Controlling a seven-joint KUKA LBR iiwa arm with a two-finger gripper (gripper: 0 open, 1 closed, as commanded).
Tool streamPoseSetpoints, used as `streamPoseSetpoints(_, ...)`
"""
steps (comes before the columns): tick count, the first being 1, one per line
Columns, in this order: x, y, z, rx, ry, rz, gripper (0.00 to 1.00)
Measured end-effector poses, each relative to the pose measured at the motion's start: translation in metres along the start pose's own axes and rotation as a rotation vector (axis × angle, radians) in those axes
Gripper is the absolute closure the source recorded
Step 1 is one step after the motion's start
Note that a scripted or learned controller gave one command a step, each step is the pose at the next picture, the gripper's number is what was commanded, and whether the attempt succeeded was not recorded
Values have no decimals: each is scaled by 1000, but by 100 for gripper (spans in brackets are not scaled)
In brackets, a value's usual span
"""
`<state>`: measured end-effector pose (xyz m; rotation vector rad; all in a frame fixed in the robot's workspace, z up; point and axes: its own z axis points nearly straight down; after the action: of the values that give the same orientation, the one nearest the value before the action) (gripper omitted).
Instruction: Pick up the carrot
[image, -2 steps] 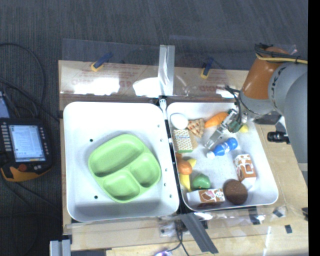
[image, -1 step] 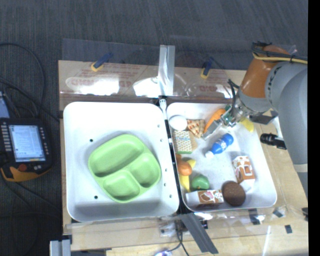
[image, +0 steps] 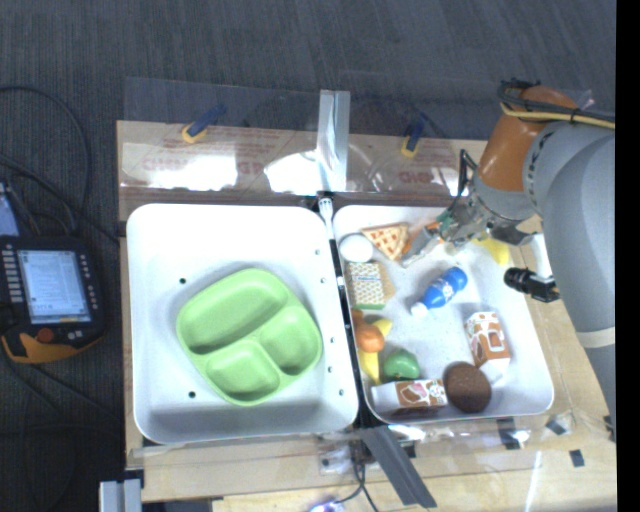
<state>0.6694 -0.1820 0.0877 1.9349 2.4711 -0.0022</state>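
A small orange-red piece that looks like the carrot (image: 421, 243) lies at the back of the right bin (image: 520, 300), just right of the pizza slice (image: 388, 240). My gripper (image: 450, 226) hangs low over that back corner, right beside the carrot's right end and partly covering it. I cannot make out whether it touches the carrot. The grey arm with its orange band (image: 510, 150) comes in from the upper right.
The right bin also holds a white round piece (image: 355, 247), a waffle (image: 366, 284), a blue bottle (image: 441, 288), a small carton (image: 487, 340), a brown ball (image: 466, 387), a green pepper (image: 400, 363) and an orange fruit (image: 372, 337). A green divided plate (image: 250, 333) lies in the left bin (image: 160, 250).
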Motion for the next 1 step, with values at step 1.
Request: streamPoseSetpoints(1,-3,-2,-11,8,-4,0,100)
